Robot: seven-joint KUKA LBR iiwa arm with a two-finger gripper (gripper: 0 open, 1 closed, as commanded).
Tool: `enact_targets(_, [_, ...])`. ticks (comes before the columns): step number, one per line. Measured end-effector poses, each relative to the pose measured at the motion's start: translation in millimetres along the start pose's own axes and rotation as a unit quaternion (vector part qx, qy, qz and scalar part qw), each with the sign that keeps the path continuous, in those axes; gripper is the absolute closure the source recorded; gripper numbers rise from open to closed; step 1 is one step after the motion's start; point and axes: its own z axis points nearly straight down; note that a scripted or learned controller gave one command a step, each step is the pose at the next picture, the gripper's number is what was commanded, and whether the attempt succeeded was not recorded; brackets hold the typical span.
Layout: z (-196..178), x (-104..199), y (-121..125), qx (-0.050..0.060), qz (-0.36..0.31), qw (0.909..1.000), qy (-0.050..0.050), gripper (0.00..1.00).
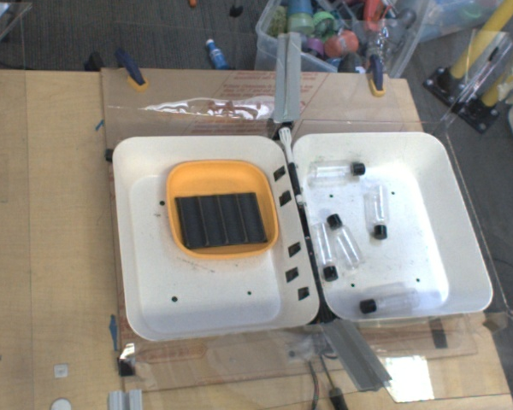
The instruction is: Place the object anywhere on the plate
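Basically, L bin (137, 254) w/ orange plate (222, 178) + black block (221, 220); R bin (445, 220) w/ clear vials (346, 248).

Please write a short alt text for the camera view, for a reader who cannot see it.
Two shallow white bins sit side by side on a bench: the left bin holds an orange plate bearing a black ridged block, and the right bin holds several clear vials with black caps.
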Motion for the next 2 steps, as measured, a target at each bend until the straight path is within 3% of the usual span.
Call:
enact_targets(1, [5.1,0.1,0.4,-0.003,-0.209,0.9780,0.000,1.00])
enact_targets(2, [1.1,-0.2,0.5,-0.002,-0.380,0.9248,0.000,1.00])
